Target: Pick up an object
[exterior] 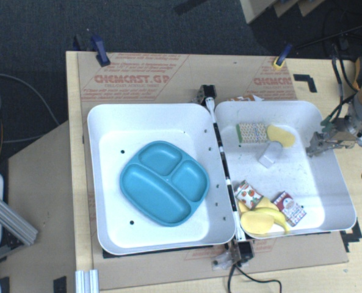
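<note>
Gripper [318,144] at right bin's [327,221] right rim, above sponge [253,133]

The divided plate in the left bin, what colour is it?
Light blue all over; the divided plate shows plainly in the camera view, lying in the white left bin.

Yellow banana [263,220] lying flat at right bin's near edge, between two small red-printed packets
</note>
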Robot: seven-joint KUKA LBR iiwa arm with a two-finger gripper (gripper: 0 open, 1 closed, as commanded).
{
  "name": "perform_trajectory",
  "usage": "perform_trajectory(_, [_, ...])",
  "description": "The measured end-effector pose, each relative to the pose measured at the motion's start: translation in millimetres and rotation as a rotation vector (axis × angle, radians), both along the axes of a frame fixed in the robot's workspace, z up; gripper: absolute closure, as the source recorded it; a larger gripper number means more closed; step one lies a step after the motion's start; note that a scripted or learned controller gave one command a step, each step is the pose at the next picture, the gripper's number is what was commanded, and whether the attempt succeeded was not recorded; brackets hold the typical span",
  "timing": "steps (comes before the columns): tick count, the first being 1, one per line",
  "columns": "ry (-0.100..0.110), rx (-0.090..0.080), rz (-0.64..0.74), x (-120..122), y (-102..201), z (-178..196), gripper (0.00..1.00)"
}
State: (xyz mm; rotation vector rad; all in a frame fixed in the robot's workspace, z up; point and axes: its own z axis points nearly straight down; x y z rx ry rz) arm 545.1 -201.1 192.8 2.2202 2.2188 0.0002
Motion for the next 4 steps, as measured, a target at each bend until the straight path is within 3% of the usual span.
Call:
perform_trajectory(1, [0.001, 0.001, 0.0, 0, 0, 0, 0.0])
perform_trajectory(2, [-0.009, -0.001, 0.002, 90, 21, -104, 0.0])
perform_trajectory(3, [0.002, 0.001, 0.0, 19, -9, -108, 0.0])
perform_trajectory(4, [0.0, 0.001, 0.002, 81, 36, -108, 0.0])
